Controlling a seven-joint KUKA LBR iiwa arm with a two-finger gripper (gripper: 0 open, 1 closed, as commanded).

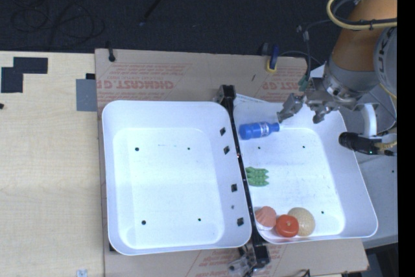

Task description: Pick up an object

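In the right bin (337, 185), a blue bottle (258, 130) lies on its side at the far left corner. A small green pod-like piece (257, 176) rests near the divider. At the near edge sit a pink round piece (265, 216), a red tomato-like piece (286, 226) and a beige round piece (302, 220), packed close together. My gripper (303, 113) hangs over the bin's far rim, just right of the bottle's cap. Its fingers (287, 110) are spread open with nothing between them.
The left bin (168, 178) lies beside the right one, with a black divider strip (237, 159) between them. Both stand on a cardboard sheet (168, 74). A black fixture (360, 141) sticks out past the right bin's right rim.
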